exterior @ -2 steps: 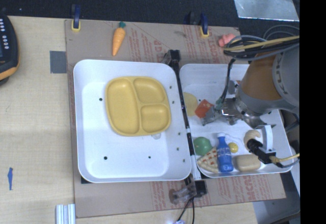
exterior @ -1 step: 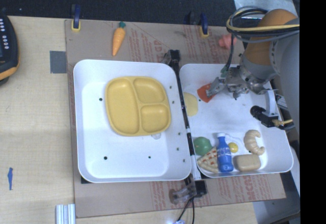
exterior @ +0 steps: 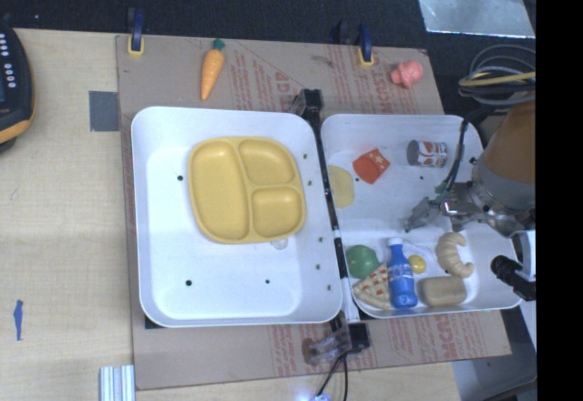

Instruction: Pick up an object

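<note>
the claw (exterior: 426, 213) is hanging low over the middle of the right bin (exterior: 393, 130), its two thin fingers looking spread apart with nothing between them. the nearest candidates are lying just past it toward the front rim: a croissant (exterior: 453, 253) beside it on the arm's side, a blue bottle (exterior: 399, 275) in front of it, with a pizza slice (exterior: 372, 286), a green ball (exterior: 362, 257) and a tan bread piece (exterior: 444, 291) crowding around that bottle. behind the claw, a red block (exterior: 370, 165) and a small can (exterior: 427, 153) are sitting well apart from anything else. judging from this, the isolated red block or can would be giving a cleaner grasp than the packed front corner, where the fingers risk straddling two items. the desk (exterior: 64, 208) is pale wood under a cardboard sheet (exterior: 273, 76); a carrot (exterior: 210, 70) and a pink toy (exterior: 407, 73) are resting beyond the bins, and the left bin (exterior: 164, 290) is holding a yellow divided plate (exterior: 246, 189).
</note>
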{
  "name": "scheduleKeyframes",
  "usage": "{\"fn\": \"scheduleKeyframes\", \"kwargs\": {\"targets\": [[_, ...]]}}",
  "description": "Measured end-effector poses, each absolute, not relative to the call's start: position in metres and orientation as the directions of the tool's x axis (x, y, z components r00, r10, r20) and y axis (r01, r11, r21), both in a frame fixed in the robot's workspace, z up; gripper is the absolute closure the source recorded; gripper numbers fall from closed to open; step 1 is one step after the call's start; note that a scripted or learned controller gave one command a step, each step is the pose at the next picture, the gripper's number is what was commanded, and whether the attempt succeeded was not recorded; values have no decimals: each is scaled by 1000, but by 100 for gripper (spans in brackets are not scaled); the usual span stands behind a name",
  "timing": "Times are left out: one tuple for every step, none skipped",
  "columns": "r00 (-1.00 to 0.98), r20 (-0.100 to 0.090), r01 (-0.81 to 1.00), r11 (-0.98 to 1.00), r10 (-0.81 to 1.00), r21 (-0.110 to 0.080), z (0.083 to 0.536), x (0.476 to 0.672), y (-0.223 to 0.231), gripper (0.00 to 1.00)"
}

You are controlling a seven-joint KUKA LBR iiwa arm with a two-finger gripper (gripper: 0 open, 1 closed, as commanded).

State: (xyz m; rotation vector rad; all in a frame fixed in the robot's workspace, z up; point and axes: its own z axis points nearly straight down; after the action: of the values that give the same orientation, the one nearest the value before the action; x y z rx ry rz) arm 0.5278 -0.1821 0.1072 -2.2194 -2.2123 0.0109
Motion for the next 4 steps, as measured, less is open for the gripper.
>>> {"fn": "scheduleKeyframes", "kwargs": {"targets": [[-14, 3, 1000, 14, 1000, -13, 91, 637, -159, 0], [-5, 7, 999, 5, 1000, -34, 102, 650, -163, 0], [-9, 5, 999, 9, 1000, -46, 88, 648, -165, 0], [2, -2, 1000, -2, 1000, -8, 92, 595, -216, 0]]}}
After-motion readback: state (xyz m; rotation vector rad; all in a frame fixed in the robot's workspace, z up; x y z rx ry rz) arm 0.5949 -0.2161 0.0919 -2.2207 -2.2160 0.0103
